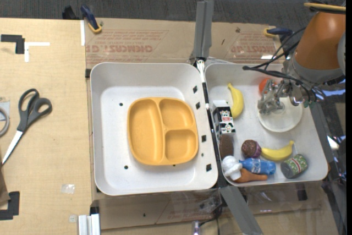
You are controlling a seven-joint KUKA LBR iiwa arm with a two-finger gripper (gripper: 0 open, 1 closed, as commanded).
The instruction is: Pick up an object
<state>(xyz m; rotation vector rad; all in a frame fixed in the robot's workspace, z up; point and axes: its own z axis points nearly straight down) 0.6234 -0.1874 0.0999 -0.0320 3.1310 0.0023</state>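
Note:
My gripper (271,103) hangs over the right bin (318,135), at the far edge of a clear round dish (281,120). A small red object (264,85) lies just behind it. Left of the gripper lies a yellow banana (236,99). A second banana (278,151) rests nearer the front, beside a dark purple ball (251,148). A cow-print carton (224,117) and a brown bar (226,145) line the bin's left wall. Along the front lie a blue and white bottle (254,165), an orange piece (251,175) and a green can (295,165).
The left bin (104,135) holds a yellow divided plate (163,130). Scissors (26,116) lie on the wooden bench at the far left. A grey divider bar (203,30) runs between the bins at the back. The arm's orange band (324,36) is at the right.

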